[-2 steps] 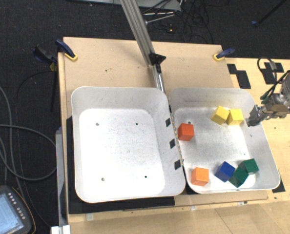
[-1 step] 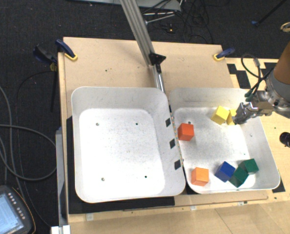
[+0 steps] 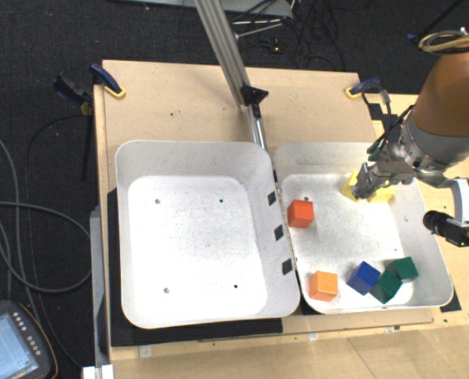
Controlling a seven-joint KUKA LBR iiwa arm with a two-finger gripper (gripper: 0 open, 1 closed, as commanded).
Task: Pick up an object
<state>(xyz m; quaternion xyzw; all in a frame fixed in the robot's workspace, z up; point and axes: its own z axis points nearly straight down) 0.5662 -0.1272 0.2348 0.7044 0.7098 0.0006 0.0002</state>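
From my remote station, I am bringing the end effector (image 3: 368, 186) down onto a yellow block (image 3: 352, 188) at the right bin's (image 3: 424, 235) far edge, its grip state I cannot tell, the next move being a verified closure and lift.

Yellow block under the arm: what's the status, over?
Gripper down on yellow block in right bin; grip unclear. Block partly hidden, near bin's back wall. Other blocks well apart, nothing in the way.
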